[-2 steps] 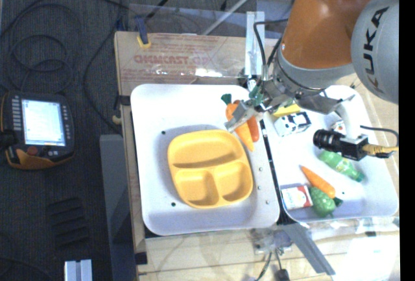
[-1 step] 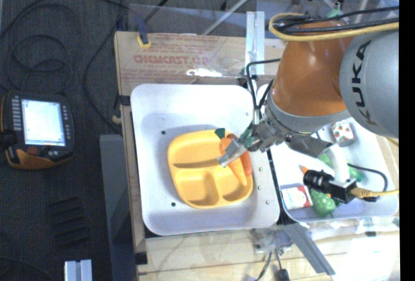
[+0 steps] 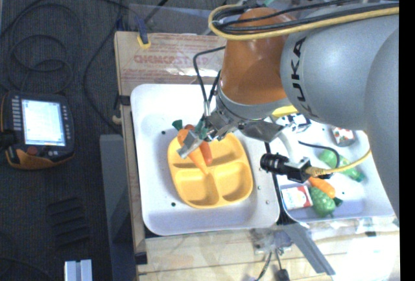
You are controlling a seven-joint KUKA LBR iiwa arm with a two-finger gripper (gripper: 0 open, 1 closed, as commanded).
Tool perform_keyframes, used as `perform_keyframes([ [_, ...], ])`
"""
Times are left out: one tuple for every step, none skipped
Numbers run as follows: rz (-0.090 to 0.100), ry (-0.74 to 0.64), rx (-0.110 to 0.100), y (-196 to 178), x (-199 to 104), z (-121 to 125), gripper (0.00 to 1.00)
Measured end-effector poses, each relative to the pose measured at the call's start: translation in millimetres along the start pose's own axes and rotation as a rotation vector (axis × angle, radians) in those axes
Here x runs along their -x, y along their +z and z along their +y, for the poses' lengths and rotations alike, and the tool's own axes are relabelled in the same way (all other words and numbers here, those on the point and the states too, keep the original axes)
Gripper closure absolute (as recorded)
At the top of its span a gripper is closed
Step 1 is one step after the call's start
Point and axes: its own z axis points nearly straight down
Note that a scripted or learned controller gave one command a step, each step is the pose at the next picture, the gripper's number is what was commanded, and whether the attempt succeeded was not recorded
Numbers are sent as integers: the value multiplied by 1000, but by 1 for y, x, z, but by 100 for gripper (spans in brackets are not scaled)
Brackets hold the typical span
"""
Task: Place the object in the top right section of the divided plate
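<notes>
One divided plate [image 3: 211, 189] (yellow); one carrot [image 3: 203, 150]; two bins [image 3: 150, 143]

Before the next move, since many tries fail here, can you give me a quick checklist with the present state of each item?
1. Carrot between the fingers: ok, the gripper appears to pinch it.
2. Gripper over the plate: ok, above its upper part.
3. Carrot over the top right section: cannot tell, it sits near a divider.
4. Carrot resting on the plate or hanging: cannot tell.
5. Plate inside the left bin: ok.
6. Other toys away from the plate: ok, they lie in the right bin.
</notes>
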Motion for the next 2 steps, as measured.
perform_keyframes([
  [-2, -94, 2, -93, 55, -23, 100],
  [1, 37, -1, -1, 66, -82, 100],
])
